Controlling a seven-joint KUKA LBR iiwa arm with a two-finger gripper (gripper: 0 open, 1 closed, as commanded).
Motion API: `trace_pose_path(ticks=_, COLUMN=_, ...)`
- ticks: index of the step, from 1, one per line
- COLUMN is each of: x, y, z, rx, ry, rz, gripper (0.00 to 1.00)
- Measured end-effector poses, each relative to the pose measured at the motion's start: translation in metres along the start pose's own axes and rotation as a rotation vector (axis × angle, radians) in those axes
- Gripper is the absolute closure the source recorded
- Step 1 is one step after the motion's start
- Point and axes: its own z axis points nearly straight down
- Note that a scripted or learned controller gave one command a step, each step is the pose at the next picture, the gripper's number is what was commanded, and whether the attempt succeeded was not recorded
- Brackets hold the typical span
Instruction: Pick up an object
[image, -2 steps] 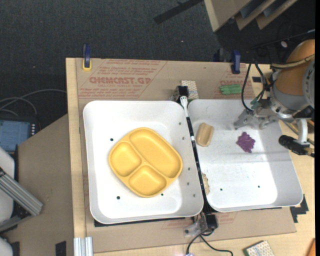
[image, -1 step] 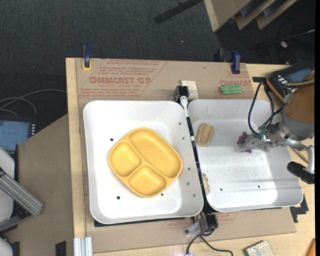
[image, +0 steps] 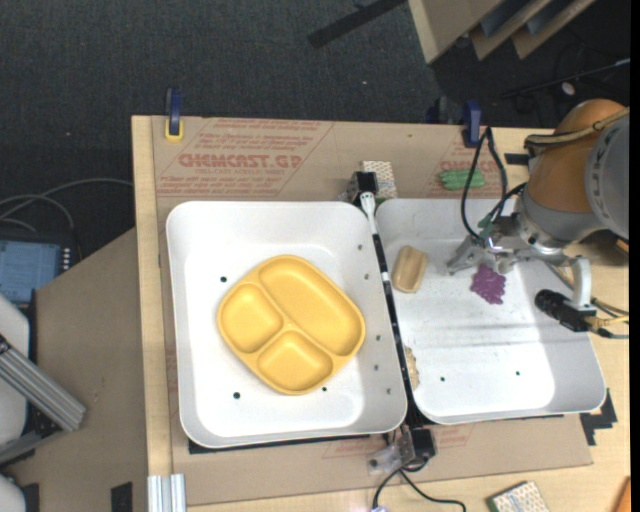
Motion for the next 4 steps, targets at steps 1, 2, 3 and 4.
trace_pose_path(ticks=1, x=-0.028, y=0.025, z=0.000, rx=0.001, ry=-0.002, rz=0.005, gripper=0.00)
trace_pose_path(ticks=2, x=-0.047, y=-0.037, z=-0.001, rx=0.007, ry=0.011, rz=0.005, gripper=0.00)
trace_pose_path(ticks=3, x=-0.048, y=-0.034, z=-0.011, rx=0.002, ry=0.004, rz=0.003, gripper=1.00)
trace_pose_path(ticks=4, x=-0.050, y=0.035, z=0.000, rx=0.000, ry=-0.001, rz=0.002, gripper=1.00)
